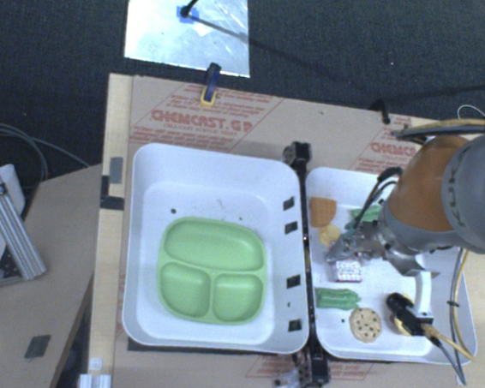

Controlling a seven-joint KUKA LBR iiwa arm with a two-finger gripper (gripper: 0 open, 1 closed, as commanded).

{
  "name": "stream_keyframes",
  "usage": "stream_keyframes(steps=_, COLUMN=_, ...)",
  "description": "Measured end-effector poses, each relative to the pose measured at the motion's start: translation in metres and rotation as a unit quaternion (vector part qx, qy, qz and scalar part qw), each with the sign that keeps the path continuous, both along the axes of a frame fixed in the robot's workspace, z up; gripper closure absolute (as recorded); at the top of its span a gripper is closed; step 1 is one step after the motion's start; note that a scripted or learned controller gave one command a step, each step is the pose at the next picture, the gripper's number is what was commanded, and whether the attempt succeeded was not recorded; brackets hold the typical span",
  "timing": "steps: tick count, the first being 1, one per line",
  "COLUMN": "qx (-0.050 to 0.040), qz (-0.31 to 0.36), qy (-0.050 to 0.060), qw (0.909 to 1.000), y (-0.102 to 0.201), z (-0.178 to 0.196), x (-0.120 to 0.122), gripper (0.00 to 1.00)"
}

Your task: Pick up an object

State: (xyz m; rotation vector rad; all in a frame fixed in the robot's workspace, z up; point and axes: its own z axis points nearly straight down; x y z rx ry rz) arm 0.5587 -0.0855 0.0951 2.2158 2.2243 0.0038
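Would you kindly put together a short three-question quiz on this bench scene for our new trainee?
1. True or false: the green tray lies in the bin on the view's left.
2. Which lies nearest the right bin's front edge? A) orange piece B) round cookie C) yellow piece
3. Fill in: the tray has ___ compartments.

Key
1. True.
2. B. The cookie sits near the front edge, just right of the green pod.
3. Three: one wide, two smaller.
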Motion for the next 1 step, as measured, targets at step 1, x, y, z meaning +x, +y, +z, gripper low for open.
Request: stream_keyframes(steps=1, qx=0.0015, qz=0.004, qy=-0.003, qw=1.0, y=0.0711, z=0.095, x=-0.0012, gripper=1.0)
